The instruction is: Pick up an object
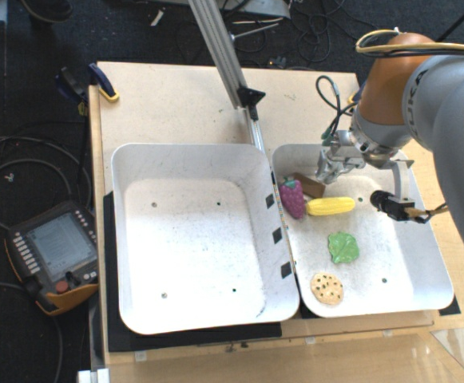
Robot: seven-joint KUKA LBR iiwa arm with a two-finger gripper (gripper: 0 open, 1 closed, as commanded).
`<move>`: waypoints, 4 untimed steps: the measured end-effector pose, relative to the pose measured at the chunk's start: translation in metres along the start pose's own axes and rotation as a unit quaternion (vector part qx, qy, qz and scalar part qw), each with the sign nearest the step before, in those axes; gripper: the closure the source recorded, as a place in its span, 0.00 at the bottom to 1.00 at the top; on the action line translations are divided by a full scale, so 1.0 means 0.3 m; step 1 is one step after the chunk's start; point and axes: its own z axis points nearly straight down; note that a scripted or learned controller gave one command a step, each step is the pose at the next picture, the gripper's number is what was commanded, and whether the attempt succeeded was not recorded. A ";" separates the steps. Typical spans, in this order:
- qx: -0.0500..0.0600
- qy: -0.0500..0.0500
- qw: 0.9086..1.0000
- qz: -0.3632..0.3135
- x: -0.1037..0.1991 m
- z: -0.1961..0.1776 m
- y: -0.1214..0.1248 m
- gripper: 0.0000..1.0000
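While the gripper [328,171] hangs over the right bin [423,274], finger state impossible to tell, yellow corn cob [331,206] just below it, purple grapes [293,199] beside, green lettuce leaf [343,247], cookie [327,288] nearer the front.

Arm [439,94]: cut off by the right and top edges; base out of frame.
Claw [328,174]: fingertips too small and dark against the bin to tell their spacing.
Brown item [309,185]: partly covered by the grapes [292,199] and the claw; kind unclear.
Right bin [423,286]: left rim tucked under the left bin [128,238].
Pendant [52,254]: screen blurred, unreadable.
Bench [176,110]: lower edge cut off at the bottom.
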 end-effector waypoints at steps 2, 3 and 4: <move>-0.003 0.001 1.000 -0.002 0.004 -0.388 0.035 1.00; 0.001 0.002 1.000 -0.004 0.198 -0.412 0.028 1.00; 0.003 0.002 1.000 -0.004 0.377 -0.367 -0.016 1.00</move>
